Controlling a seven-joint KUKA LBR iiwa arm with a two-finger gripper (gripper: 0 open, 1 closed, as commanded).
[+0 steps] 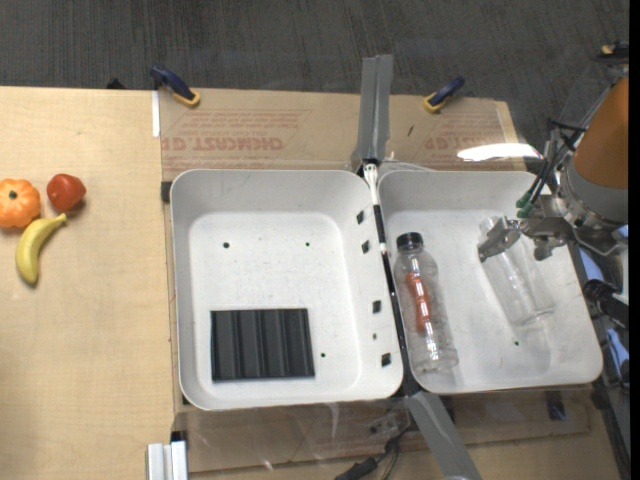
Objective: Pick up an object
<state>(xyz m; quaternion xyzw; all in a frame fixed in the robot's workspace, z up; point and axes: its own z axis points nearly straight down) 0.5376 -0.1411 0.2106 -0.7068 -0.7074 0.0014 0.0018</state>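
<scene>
One cardboard sheet [330, 133] behind both bins reads mirrored "CHEMCAST GP".

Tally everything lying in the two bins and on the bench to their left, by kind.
Bottles: 2, a capped one and a clear one, right bin
Black ridged tray: 1, left bin
Fruit: 3, orange, tomato, banana
Total: 6

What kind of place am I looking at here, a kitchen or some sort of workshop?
Most likely a robotics lab bench set up for grasping trials. Two white bins sit clamped onto cardboard, a robot arm reaches in over a clear bottle, and toy-like fruit lies on the table beside them.
</scene>
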